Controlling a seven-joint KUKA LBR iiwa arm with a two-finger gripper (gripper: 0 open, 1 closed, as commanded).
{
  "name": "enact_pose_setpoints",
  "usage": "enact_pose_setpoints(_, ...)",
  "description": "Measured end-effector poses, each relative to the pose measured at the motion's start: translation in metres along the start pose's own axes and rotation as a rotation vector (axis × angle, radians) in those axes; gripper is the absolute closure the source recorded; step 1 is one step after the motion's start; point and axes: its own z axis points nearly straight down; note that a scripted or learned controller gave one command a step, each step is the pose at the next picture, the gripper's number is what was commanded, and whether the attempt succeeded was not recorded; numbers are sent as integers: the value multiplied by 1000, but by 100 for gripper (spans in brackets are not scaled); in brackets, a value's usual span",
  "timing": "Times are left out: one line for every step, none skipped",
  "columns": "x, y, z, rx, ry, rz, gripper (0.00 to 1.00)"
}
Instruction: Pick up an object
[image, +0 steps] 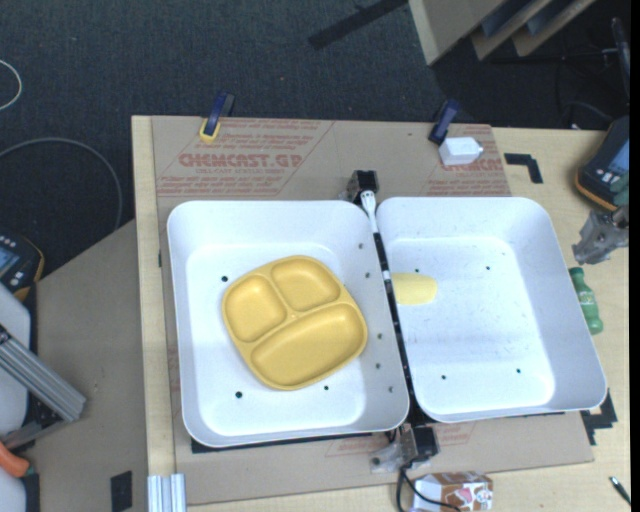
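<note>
A yellow divided plate (293, 321) with three compartments lies flat in the middle of the left bin (190, 300). A small pale yellow piece (414, 289) rests in the right bin (520, 330), close against its left wall. My gripper (600, 238) shows at the far right of the camera view, just beyond the right bin's right rim and apart from both objects. Nothing is visibly held in it.
A green object (587, 300) lies on the bench along the right bin's outer right rim, just below the gripper. A small white block (460, 151) and clamps sit on the brown board behind the bins. Cables and a small box (462, 492) lie at the front edge.
</note>
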Motion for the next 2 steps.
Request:
enact_pose_setpoints(114,18,36,-7,1,-14,100)
enact_pose_setpoints(205,-13,24,-9,-1,-11,100)
